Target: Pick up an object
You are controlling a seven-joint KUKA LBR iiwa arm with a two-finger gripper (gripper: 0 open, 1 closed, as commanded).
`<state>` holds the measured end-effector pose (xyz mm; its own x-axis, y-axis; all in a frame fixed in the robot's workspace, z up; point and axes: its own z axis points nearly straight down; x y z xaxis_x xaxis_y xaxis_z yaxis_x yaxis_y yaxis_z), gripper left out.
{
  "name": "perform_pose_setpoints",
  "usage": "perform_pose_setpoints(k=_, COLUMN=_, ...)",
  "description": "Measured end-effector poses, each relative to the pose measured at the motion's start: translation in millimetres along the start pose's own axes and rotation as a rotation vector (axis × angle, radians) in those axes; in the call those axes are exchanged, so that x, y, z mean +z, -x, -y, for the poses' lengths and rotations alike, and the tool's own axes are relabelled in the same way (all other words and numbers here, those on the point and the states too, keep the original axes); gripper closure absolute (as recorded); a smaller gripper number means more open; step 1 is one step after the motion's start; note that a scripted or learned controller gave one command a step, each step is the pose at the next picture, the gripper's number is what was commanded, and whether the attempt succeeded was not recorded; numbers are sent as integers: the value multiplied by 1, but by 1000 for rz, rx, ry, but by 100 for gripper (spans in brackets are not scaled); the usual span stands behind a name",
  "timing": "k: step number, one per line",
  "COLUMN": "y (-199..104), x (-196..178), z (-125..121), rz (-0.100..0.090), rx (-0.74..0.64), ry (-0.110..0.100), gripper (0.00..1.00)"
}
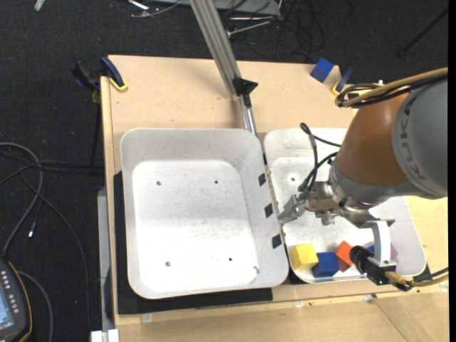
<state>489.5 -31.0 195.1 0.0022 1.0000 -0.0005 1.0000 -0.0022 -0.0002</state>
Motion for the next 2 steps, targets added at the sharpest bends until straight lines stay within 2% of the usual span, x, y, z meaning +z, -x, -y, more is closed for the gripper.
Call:
perform_pose_setpoints(k=1, y=45, x=0, z=0, rz=2, rx=3, ry=1, gripper=0)
perform_pose_setpoints(k=2, y=61, x=0, z=0, rz=1, rx=1, ry=1, gripper=0)
